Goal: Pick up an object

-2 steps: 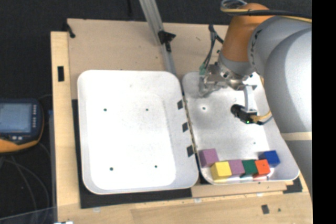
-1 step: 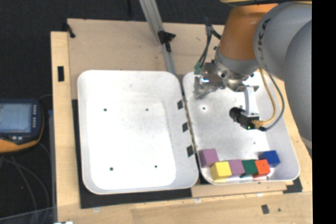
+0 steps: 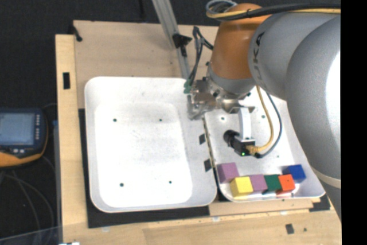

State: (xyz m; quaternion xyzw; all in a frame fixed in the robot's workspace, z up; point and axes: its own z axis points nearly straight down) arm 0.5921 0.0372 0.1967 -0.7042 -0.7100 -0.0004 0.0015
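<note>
Several small blocks lie in a row along the front of the right bin (image 3: 220,126): a purple block (image 3: 228,171), a yellow block (image 3: 242,185), a mauve block (image 3: 258,182), a green block (image 3: 272,183), an orange block (image 3: 285,183) and a blue block (image 3: 295,172). My gripper (image 3: 200,102) hangs below the orange wrist band at the far left corner of the right bin, close to the wall between the two bins. It is well behind the blocks and nothing shows in its grasp. The arm hides most of the right bin's back and right side.
The left bin (image 3: 92,92) lies beside the right one. A slanted aluminium rail (image 3: 162,6) rises behind the bins near the gripper. A handheld screen device (image 3: 20,132) sits off the bench at the left.
</note>
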